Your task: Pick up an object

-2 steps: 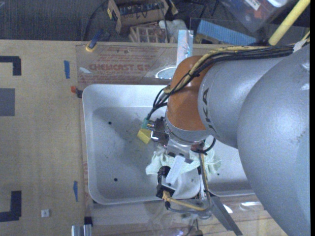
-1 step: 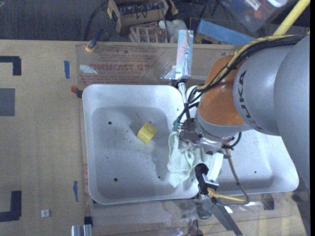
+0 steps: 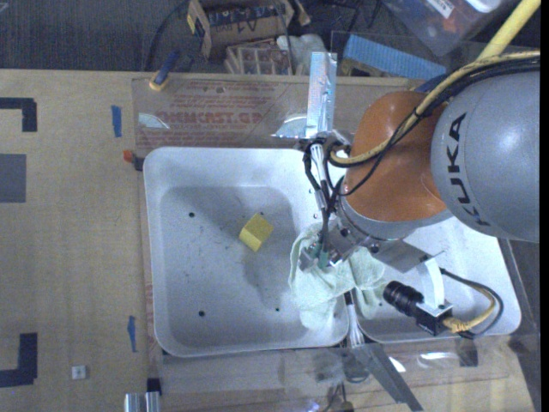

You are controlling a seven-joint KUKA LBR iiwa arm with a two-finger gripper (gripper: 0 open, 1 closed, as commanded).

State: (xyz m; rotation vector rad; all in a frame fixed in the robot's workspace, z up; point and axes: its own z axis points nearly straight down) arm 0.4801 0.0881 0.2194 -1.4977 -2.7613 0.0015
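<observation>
1. You saw the grey arm with its orange band reach in from 3 o'clock and hang over the seam between the two shallow white bins on the pale wooden counter.
2. You could place the pincer low over the left white bin, near that bin's 4 o'clock corner, right on a crumpled pale-green and white cloth.
3. You could not tell whether the pincer was open or closed; the wrist and cables hid its tips, and the cloth bunched up around them.
4. You saw the cloth drape across the rim at 4 o'clock, spilling partly into the right white bin.
5. You saw a small yellow cube-shaped block lying near the middle of the left bin, at about 9 o'clock from the pincer and apart from the cloth.
</observation>
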